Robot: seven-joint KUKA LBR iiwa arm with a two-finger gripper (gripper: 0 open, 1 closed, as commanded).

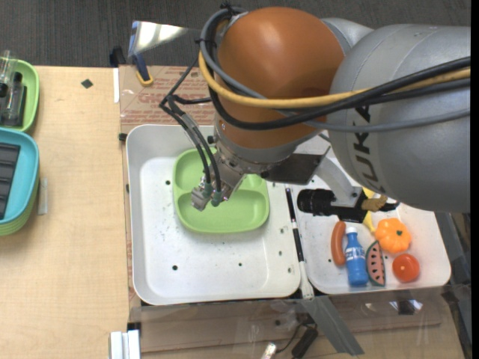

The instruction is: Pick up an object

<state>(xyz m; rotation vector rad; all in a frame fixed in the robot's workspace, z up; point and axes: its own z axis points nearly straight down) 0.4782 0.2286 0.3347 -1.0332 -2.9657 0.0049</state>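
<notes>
A light green square plate [241, 209] lies in the left white bin [157, 260], toward its back. The arm's orange wrist band and grey body hang right over it and cover its back half. My gripper [233, 172] sits under that wrist, low over the plate's back edge, with cables hanging beside it. The right bin [430, 279] holds a red sausage [338, 243], a blue bottle [356, 260], a watermelon slice [376, 265], an orange pumpkin [394, 235] and a red tomato [406, 268]. The arm hides that bin's back part.
A black cylinder [317, 201] juts over the divide between the bins. Stacked green and blue trays [16, 178] sit at the wooden bench's far left edge. A yellow-handled tool [142, 72] lies on cardboard behind the left bin.
</notes>
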